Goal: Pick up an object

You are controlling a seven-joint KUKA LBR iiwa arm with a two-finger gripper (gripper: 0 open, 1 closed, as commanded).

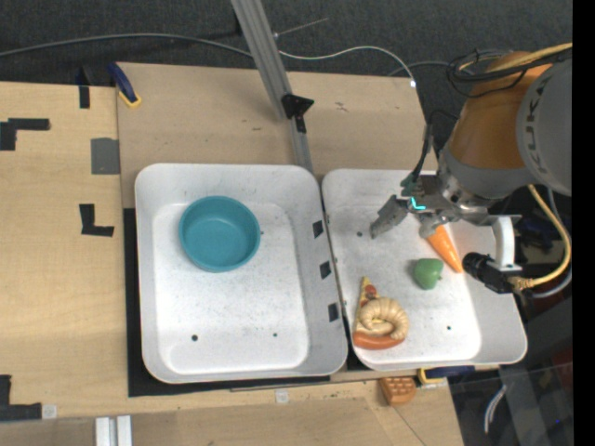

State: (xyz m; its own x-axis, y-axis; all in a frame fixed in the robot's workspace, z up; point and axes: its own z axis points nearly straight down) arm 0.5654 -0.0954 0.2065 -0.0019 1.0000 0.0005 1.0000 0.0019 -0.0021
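Apparently poised to choose, the gripper (402, 214) hangs with fingers spread and nothing between them above the right bin (372, 189), where the carrot (444, 247), green piece (427, 273) and shrimp (381, 321) lie near, the blue bowl (219, 233) well apart.
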